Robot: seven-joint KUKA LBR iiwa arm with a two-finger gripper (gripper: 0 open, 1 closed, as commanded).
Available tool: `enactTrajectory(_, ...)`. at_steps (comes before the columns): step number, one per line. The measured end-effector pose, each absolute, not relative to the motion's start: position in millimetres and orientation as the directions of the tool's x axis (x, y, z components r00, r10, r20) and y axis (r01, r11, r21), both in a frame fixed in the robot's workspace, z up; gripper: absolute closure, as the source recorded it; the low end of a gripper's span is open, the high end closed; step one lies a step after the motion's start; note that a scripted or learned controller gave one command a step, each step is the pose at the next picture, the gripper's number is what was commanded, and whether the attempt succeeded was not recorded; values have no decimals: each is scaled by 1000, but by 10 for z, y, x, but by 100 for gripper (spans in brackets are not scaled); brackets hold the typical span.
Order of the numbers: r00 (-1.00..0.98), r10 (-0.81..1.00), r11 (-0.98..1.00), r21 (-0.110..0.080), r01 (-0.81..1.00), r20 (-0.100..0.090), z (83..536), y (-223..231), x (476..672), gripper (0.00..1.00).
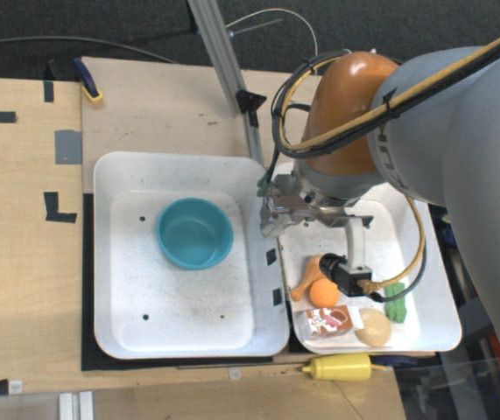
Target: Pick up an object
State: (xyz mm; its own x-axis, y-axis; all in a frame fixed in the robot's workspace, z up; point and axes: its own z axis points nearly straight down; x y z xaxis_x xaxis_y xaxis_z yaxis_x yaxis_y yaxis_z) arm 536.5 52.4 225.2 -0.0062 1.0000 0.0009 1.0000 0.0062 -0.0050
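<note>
My gripper (273, 206) hangs over the inner left edge of the right bin (433, 322), close to the divider between the two bins; the bulky wrist hides most of it. Below it, at the bin's front, lie an orange ball (324, 293), a small orange elongated piece (304, 280), a red and white packet (327, 320), a beige rounded object (374, 328) and a green object (396, 307). None of them touches the gripper. A teal bowl (195, 232) stands upright in the left bin (118, 322).
A yellow bottle (341, 367) lies on the bench just outside the right bin's front rim. A slanted metal pole (221, 55) rises behind the bins. The arm covers the right bin's rear half.
</note>
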Motion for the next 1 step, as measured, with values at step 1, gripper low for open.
enactTrajectory(1,-6,1000,6,-5,1000,1,2297,934,5097,100)
